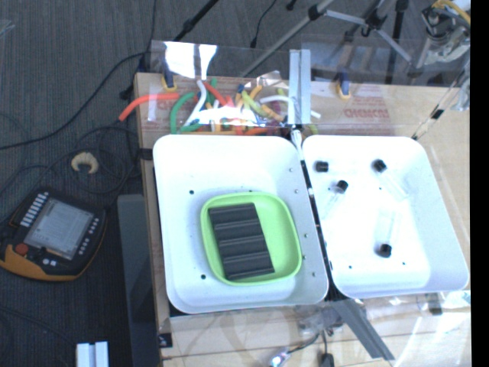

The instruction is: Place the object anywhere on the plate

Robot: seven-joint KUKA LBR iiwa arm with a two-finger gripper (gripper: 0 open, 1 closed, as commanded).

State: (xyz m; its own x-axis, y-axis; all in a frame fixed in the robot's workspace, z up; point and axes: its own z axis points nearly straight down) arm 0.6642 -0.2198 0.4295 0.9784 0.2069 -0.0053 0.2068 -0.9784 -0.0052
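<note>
A green square plate (286, 235) lies in the left white bin (174, 205), toward its front. A dark grey ribbed block (241, 241) rests flat on the plate, roughly centred and slightly turned. In the right white bin (437, 205) lie several clear vials with black caps, such as the ones at the back left (321, 166), back middle (378, 165) and front (384, 248).
Tangled coloured cables (221, 107) sit behind the left bin, with an upright metal post (299, 90) between the bins at the back. A teach pendant (53, 234) lies on the floor to the left. Tripod legs stand behind the bench.
</note>
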